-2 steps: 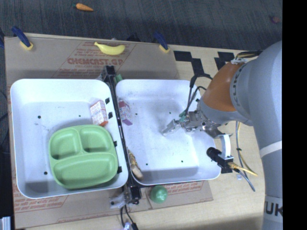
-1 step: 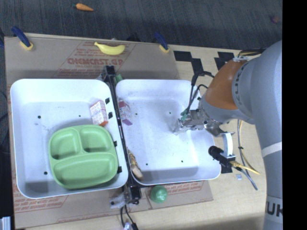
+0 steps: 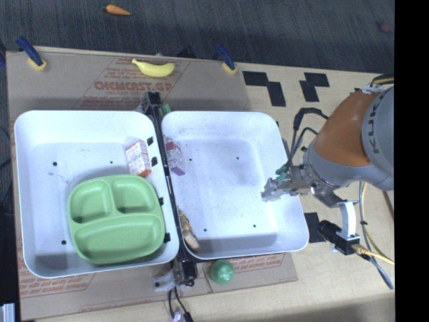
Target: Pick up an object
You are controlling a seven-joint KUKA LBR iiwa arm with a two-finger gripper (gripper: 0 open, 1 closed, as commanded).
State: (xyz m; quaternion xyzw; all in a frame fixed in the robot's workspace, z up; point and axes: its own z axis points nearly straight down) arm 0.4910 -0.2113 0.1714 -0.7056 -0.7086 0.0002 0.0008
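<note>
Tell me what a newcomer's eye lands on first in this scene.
First, the green divided tray lying in the left bin, low in it. Next, the arm's orange band at the right, with the gripper over the right bin's right side. A yellow banana lies on the cardboard above the bins.

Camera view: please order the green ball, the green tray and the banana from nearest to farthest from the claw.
1. Green ball: on the cardboard just below the right bin, nearest the claw.
2. Green tray: in the left bin.
3. Banana: above the bins, at the cardboard's top edge.
</note>
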